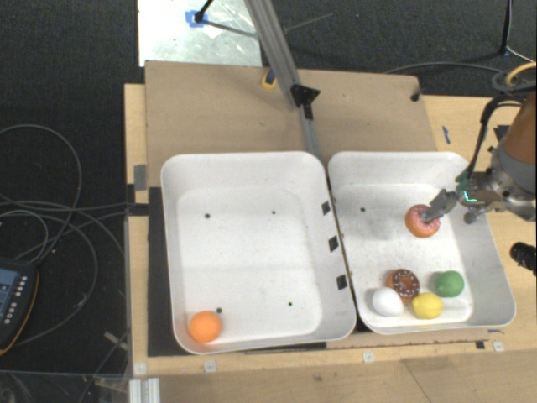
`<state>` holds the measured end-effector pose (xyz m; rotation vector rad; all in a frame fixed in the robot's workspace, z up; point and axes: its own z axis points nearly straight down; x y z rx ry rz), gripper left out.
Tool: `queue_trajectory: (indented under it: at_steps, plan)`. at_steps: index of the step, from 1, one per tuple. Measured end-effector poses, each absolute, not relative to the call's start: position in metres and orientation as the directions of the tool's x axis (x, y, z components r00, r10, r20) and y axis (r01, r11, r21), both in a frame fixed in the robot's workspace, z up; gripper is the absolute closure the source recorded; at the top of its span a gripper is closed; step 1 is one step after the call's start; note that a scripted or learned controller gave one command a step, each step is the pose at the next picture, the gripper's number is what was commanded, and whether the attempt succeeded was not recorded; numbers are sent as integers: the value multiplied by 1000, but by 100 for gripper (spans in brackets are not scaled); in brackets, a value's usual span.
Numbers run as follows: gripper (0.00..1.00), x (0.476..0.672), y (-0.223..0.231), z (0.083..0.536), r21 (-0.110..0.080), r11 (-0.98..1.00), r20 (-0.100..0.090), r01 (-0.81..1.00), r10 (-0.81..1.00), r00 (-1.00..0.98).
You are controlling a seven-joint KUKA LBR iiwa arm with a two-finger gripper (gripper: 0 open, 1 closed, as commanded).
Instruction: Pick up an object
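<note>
A reddish-orange round fruit (420, 223) lies in the right bin (379, 183), toward its right side. My gripper (433, 211) comes in from the right at a slant, and its tip touches the top right of that fruit. The fruit rests on the bin floor. Near the right bin's front wall sit a brown frosted donut (404, 283), a green ball (450, 283), a yellow ball (428, 306) and a white egg-shaped object (387, 301), close together. An orange ball (205, 327) lies in the front left corner of the left bin (243, 225).
The grey arm with its orange band (520, 154) hangs over the right bin's right rim. A slanted metal pole (277, 44) runs from the top down to the gap between the bins. Black clips (333, 243) line the shared bin wall.
</note>
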<state>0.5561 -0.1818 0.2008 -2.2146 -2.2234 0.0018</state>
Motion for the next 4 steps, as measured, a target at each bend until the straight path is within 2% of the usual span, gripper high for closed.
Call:
queue_trajectory:
  at_steps: [1, 2, 3, 4]
  plan:
    - [0, 557, -182, 203, 1, 4, 0, 1000, 1000, -4]
    - [0, 556, -182, 162, -3, 1, 1, 1000, 1000, -1]
    - [0, 548, -188, 111, -4, 0, 1, 1000, 1000, 0]
    - [0, 549, -189, 92, 2, 0, -1, 1000, 1000, 0]
